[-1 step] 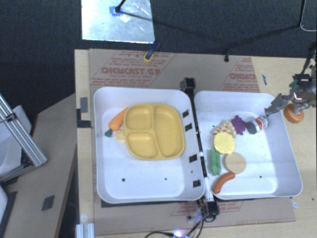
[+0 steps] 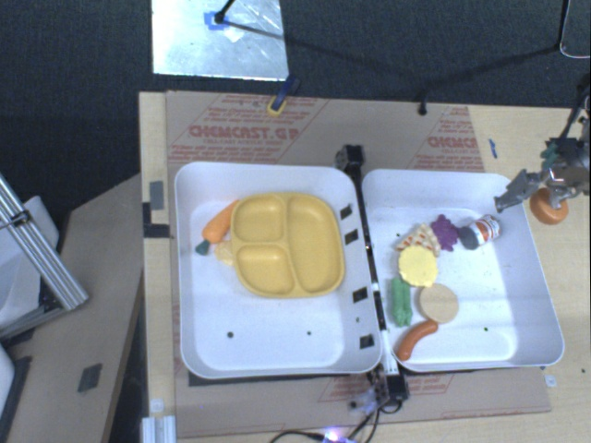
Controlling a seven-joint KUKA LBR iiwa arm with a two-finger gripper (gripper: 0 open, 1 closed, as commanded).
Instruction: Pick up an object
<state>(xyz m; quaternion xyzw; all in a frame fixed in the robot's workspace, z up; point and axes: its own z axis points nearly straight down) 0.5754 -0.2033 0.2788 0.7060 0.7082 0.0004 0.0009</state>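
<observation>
The right bin [image 2: 517, 340] holds several toy foods. A purple grape bunch [image 2: 446, 232] lies beside a waffle-like piece [image 2: 418, 239]. Below them sit a yellow disc [image 2: 417, 267] and a beige disc [image 2: 438, 304]. A green pickle [image 2: 401, 301] and an orange-red sausage [image 2: 416, 340] lie near the bin's left wall. A small grey, white and red piece [image 2: 479, 232] rests just below and left of my gripper [image 2: 508, 197]. The gripper hangs over the bin's upper right part, with nothing visibly held.
The left bin [image 2: 199, 340] carries a yellow divided plate [image 2: 282, 244] with a toy carrot [image 2: 218, 222] and a pale yellow piece [image 2: 224, 255] at its left side. Black clips [image 2: 355, 238] run along the seam between the bins. A shiny metal sheet [image 2: 220, 26] lies beyond the bench.
</observation>
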